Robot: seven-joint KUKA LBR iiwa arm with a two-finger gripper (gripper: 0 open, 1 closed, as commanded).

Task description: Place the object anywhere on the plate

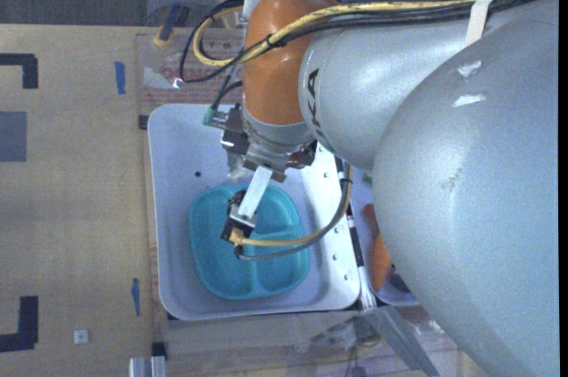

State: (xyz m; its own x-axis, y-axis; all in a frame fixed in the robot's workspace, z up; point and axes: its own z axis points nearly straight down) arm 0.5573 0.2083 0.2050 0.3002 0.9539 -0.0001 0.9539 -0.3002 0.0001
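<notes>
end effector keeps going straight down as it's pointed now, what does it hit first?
Probably the teal plate in the white bin. The end effector points down over the plate's far edge, though its height above it is unclear.

Shallow white plastic bin (169, 180), plain, carrying a turquoise divided plastic plate (206, 264) of one even tone toward its near edge. Pale tan wooden bench (80, 189) with short blue tape strips (120, 78) and black angular marks (22, 69) along its left edge. Grey robot arm (461, 171) with a glossy orange band (275, 74); small orange rounded item (380, 260) just past the bin's right edge.
</notes>
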